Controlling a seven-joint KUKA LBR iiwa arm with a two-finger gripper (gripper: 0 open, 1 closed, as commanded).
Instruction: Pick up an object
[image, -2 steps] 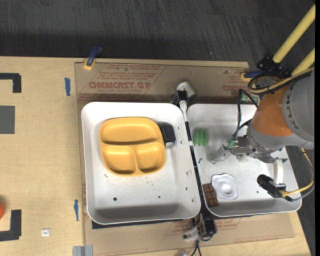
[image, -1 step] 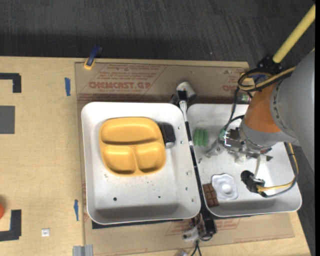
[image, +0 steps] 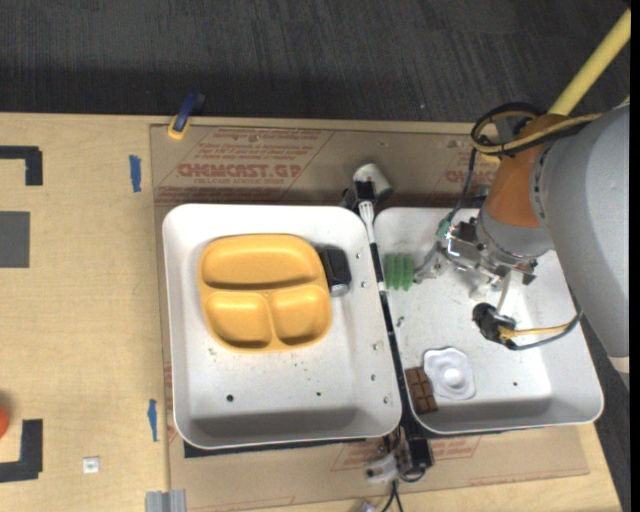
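The gripper (image: 478, 258) is seen low in the right bin (image: 560, 400), right of the green piece (image: 399, 271); jaw state cannot be told.

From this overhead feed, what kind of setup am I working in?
Likely a robotics lab's bin-picking test bench: two white bins side by side on a cardboard-covered bench, holding odd items like a yellow divided tray, with blue tape marks.

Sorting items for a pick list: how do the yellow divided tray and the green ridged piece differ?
The yellow tray lies in the left bin; the green piece lies in the right bin. The tray is far larger, with three compartments; the green piece is small and ribbed. Both lie apart from the gripper.
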